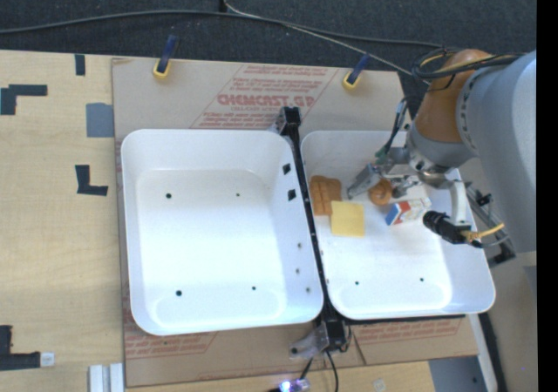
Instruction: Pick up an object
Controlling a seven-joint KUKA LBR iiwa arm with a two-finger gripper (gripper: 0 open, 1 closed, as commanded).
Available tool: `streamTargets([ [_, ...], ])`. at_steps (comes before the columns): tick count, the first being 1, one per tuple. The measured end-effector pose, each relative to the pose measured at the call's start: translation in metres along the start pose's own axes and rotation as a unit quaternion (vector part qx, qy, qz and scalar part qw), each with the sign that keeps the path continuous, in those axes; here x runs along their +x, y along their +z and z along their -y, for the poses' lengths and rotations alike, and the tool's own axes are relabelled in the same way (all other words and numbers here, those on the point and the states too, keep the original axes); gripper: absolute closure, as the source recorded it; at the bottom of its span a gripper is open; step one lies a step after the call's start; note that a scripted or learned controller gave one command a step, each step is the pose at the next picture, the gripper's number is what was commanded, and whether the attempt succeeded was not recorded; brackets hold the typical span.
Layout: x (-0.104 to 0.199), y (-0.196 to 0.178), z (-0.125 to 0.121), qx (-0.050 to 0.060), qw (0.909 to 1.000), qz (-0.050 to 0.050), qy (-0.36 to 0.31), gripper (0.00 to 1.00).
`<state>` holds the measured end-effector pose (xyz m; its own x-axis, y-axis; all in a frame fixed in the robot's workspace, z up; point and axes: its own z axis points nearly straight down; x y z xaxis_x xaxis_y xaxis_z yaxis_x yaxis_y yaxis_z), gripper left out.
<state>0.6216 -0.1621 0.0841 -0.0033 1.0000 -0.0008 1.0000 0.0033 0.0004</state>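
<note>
The right bin [471, 290] holds a brown bread-like piece [324, 194] by its left wall. A yellow block [348, 219] lies just right of it. Further right are a small round brown object [381, 194] and a white box with red and blue print [406, 211]. My gripper [384, 183] is down in the upper part of this bin, directly over the small brown object. It stands open, with one grey finger [361, 182] slanting out to the left. The brown object lies on the bin floor between the fingertips.
The left bin [139, 207] sits beside the right one, and a black divider clip [290, 125] is at their shared wall. The arm's grey and orange wrist [445, 111] hangs over the right bin's far right corner. A black cable fitting [445, 226] juts out near the white box.
</note>
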Motion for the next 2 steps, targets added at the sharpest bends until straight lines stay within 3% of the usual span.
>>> streamTargets([
  [1,-0.001,-0.012,0.0,-0.002,1.0,0.001,0.0,1.0],
  [2,0.093,-0.117,0.032,-0.003,1.0,-0.002,-0.003,1.0],
])
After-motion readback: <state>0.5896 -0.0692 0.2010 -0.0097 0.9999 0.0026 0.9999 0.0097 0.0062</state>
